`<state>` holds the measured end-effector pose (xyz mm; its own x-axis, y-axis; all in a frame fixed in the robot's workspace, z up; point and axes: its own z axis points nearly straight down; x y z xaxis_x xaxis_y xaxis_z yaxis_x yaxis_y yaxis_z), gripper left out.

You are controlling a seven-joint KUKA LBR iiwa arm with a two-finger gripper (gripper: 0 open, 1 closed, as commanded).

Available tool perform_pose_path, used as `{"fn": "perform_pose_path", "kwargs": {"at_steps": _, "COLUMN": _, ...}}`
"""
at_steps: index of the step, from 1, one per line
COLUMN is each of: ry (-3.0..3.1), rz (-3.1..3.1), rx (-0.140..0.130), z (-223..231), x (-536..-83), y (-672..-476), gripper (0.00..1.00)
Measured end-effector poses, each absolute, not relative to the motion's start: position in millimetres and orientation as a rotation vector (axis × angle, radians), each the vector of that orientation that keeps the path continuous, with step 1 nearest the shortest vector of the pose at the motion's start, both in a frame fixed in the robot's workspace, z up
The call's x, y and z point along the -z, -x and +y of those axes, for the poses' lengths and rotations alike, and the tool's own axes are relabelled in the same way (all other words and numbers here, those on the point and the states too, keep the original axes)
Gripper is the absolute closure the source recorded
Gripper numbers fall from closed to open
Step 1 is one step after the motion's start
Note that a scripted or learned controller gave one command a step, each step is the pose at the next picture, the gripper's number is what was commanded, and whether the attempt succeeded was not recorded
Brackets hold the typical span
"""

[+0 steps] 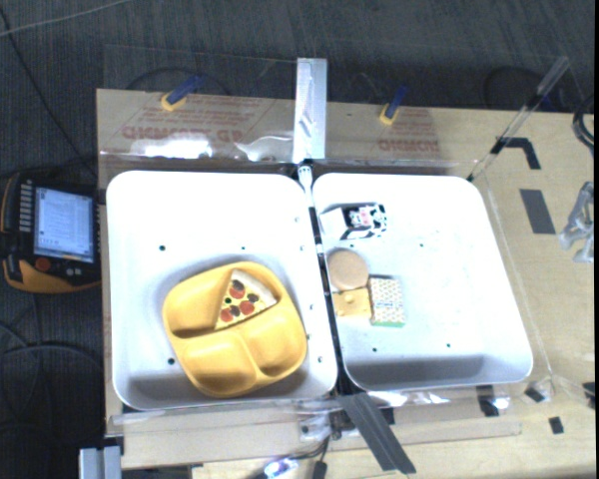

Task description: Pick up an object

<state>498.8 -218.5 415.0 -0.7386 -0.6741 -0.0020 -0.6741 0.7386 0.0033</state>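
In the left bin [150,228] sits a yellow divided plate [235,327] with a toy pizza slice [245,299] in its upper compartment. The right bin [449,297] holds a small black-and-white cow toy [363,219] near its upper left corner. Below it lies a round tan cookie-like disc [345,268]. A yellow-tan piece [352,304] lies under the disc. Right beside that piece lies a pale patterned block [386,300].
A pendant with a lit screen [52,232] lies on the floor left of the bench. A metal post [310,108] stands at the back, above the bins' shared wall. Clamps [183,92] hold a clear sheet at the rear.
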Motion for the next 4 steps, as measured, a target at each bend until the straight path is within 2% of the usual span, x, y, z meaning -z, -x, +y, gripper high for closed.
{"fn": "perform_pose_path", "kwargs": {"at_steps": 1, "ry": 1.715, "rz": 2.630, "rx": -0.007, "z": -223.2, "x": -431.1, "y": -522.4, "gripper": 1.00}}
{"fn": "perform_pose_path", "kwargs": {"at_steps": 2, "ry": 2.276, "rz": 2.158, "rx": -0.010, "z": -223.3, "x": -430.9, "y": -516.6, "gripper": 1.00}}
{"fn": "perform_pose_path", "kwargs": {"at_steps": 3, "ry": 2.546, "rz": 1.833, "rx": -0.011, "z": -210.6, "x": -431.0, "y": -486.9, "gripper": 1.00}}
{"fn": "perform_pose_path", "kwargs": {"at_steps": 4, "ry": 2.858, "rz": 1.291, "rx": -0.012, "z": -214.1, "x": -430.3, "y": -486.5, "gripper": 1.00}}
